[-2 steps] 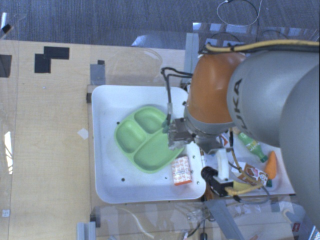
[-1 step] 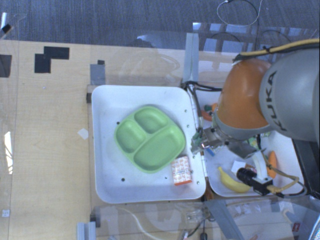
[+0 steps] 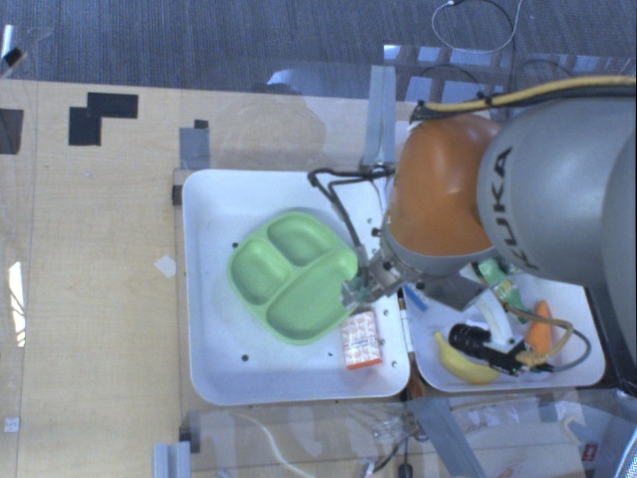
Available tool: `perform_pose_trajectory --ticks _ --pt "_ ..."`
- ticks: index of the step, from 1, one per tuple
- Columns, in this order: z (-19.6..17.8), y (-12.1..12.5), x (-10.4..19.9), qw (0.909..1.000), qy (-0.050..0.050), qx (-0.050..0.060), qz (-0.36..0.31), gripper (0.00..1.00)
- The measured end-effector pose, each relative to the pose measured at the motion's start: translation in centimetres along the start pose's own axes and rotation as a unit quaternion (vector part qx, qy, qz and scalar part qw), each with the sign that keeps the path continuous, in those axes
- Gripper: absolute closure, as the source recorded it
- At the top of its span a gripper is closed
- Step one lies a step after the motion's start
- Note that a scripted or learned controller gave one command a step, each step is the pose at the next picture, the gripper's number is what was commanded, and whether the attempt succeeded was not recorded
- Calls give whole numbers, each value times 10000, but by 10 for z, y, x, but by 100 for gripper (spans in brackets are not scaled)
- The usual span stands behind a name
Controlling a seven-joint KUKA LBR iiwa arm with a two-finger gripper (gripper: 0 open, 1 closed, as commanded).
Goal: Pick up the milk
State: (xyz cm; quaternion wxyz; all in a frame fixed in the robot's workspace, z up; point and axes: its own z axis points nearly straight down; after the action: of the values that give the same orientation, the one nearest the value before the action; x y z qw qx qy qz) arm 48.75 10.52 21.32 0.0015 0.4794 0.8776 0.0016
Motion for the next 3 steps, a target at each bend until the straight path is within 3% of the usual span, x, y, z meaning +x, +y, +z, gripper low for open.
perform_pose_trajectory --ticks 1,2,3 --pt "15 -10 -16 9973 -2 -5 -737 100" --pt "14 28 44 9874 1 -7 -1580 100" --pt "-76 3 1 9682 -22 -25 -2502 100"
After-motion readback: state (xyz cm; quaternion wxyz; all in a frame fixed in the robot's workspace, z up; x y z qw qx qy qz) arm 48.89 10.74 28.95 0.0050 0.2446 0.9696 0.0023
